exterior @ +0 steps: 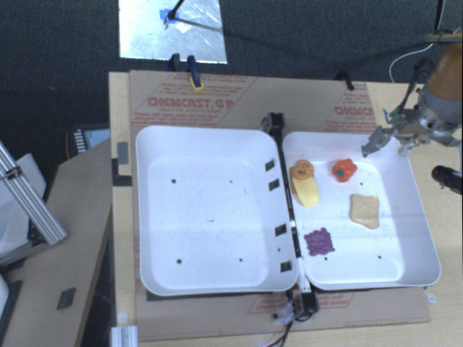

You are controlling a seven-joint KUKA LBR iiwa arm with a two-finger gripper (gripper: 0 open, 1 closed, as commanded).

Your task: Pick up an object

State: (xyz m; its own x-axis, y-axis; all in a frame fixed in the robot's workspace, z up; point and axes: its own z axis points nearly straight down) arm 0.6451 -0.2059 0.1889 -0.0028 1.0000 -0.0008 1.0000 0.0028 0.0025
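Observation:
The right bin (416,223) holds several small objects: a yellow banana-like piece (307,191) with an orange-brown ring (302,169) at its top, a red-orange pepper (343,169), a tan bread slice (364,210) and a purple grape cluster (319,241). My gripper (388,143) hovers over the bin's upper right corner, to the right of and above the pepper. Its two fingers are spread apart with nothing between them.
The left bin (148,215) lies beside the right one, joined along a black hinge strip (283,201). Both sit on a cardboard sheet (239,96). A shiny metal plate (172,20) lies at the back. Cables (405,56) hang near the arm.

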